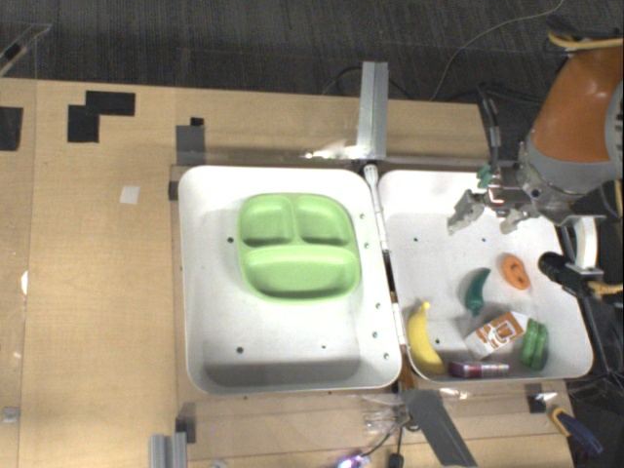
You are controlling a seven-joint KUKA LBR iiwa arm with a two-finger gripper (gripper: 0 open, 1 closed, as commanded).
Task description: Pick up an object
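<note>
**Pincer up top, the goods are all below it**

Camera view: the two-finger pincer [485,211] hangs spread open and holding nothing over the right white bin [429,252]. The small orange round object [515,272] lies just toward the bin's near-right corner from it.

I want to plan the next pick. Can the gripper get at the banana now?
Probably yes. The gripper hangs above the right bin, and the banana lies uncovered by the bin's near-left wall.

Arm [575,115]: grey shell, broad orange band above wrist. Gripper [485,214]: bare silver metal, 2 short angled fingers. Black cable runs along the wrist's far side.
</note>
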